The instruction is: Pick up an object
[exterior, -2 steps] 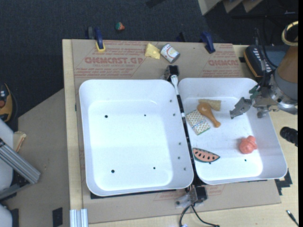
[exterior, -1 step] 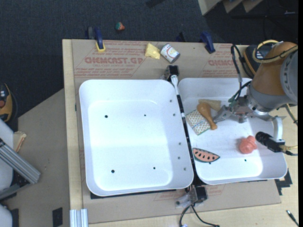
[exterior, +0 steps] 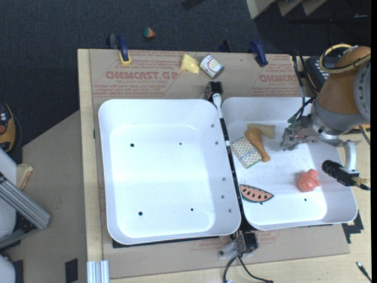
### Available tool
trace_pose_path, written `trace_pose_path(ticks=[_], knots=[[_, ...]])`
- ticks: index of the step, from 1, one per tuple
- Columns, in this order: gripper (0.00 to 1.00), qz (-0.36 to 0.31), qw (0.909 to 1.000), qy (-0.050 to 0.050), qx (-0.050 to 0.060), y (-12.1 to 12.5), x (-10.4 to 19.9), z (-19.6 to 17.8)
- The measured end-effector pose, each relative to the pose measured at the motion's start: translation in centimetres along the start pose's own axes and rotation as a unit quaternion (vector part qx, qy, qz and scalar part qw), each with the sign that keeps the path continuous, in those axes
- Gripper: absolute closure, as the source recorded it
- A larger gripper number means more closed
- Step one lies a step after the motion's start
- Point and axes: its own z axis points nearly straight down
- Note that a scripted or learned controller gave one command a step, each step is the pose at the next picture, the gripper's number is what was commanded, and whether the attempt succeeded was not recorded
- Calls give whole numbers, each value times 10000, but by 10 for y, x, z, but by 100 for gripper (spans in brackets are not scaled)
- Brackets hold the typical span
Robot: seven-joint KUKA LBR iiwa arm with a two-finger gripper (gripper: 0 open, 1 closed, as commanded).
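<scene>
Two white bins sit side by side on the bench; the right bin [exterior: 336, 211] serves as the landmark and holds all candidate objects. The arm [exterior: 344, 93] enters over the right bin's far right corner, and the gripper [exterior: 293, 138] hangs low over the bin's upper middle; the view is too small and too cluttered there to tell how it is set, or whether anything is in it. Nearest object, by my reading: the tan drumstick [exterior: 257, 141], just left of the gripper in the bin's upper left part, its long axis running from upper right down to lower left, the thick end towards the gripper. Touching its lower left side is a checkered block [exterior: 246, 152], against the bin's left wall. The pink lump [exterior: 308, 180] lies below and slightly right of the gripper, well apart from it, in the bin's lower right part. The watermelon slice [exterior: 256, 194] lies flat at the lower left, farthest off. Judgement: a short shift left reaches the drumstick; a grasp across its axis looks best.
</scene>
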Motion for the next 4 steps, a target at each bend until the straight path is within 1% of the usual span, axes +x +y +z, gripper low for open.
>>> trace_pose_path(ticks=[1, 2, 3, 4], knots=[[100, 30, 10000, 20, 58, -75, -26, 12], [100, 15, 10000, -19, -30, -115, -38, -112], [100, -20, 10000, -23, -48, -34, -48, -170], [100, -17, 10000, 29, 48, -67, 10, -122]])
